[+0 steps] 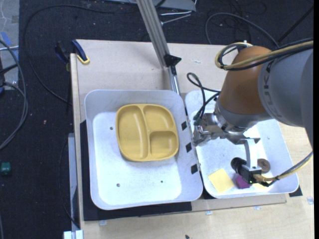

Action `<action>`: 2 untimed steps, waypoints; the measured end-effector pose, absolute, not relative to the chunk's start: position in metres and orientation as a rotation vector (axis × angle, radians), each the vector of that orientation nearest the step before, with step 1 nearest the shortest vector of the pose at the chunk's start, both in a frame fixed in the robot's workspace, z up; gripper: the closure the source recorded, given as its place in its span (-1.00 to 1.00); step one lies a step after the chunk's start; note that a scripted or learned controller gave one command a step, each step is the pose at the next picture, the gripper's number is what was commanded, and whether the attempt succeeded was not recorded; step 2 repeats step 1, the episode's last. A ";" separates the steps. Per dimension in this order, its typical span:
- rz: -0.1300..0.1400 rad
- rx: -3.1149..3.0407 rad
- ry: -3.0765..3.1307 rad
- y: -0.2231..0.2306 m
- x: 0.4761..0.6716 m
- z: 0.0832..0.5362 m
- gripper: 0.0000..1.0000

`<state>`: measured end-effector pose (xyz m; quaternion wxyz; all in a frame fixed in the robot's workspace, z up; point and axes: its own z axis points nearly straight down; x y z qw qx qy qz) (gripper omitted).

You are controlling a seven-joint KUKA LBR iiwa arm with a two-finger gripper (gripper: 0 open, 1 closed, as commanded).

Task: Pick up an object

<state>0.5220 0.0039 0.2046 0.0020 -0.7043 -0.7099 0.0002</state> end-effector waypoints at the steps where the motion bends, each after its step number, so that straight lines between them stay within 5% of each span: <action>1: 0.000 -2.209 -2.229 0.062 0.507 0.204 1.00; 2: 0.000 -2.209 -2.229 0.062 0.507 0.204 1.00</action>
